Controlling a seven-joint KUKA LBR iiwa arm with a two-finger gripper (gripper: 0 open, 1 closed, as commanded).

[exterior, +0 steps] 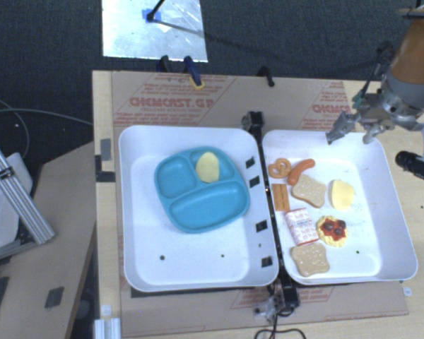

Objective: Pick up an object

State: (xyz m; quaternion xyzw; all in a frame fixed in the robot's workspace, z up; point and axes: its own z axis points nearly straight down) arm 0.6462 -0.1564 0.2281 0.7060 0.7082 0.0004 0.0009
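Note:
My gripper [354, 133] hangs open over the far edge of the right bin [385, 210], its two dark fingers spread with nothing between them. Below it in that bin lie toy foods: a pretzel [280, 167], a sausage [301, 169], a slice of toast [309, 190], a pale yellow piece [342, 193], a wafer [281, 197], a red-and-white packet [300, 226], a small pizza-like piece [332, 230] and another slice of bread [311, 258]. The left bin [145, 260] holds a blue divided plate [201, 193] with a yellow piece [208, 166] in one compartment.
The two bins meet at a black-clipped divider [265, 189]. A cardboard sheet [177, 97] lies under both bins. A shiny square plate [152, 18] lies beyond the bench, and a metal frame [10, 189] stands at the left.

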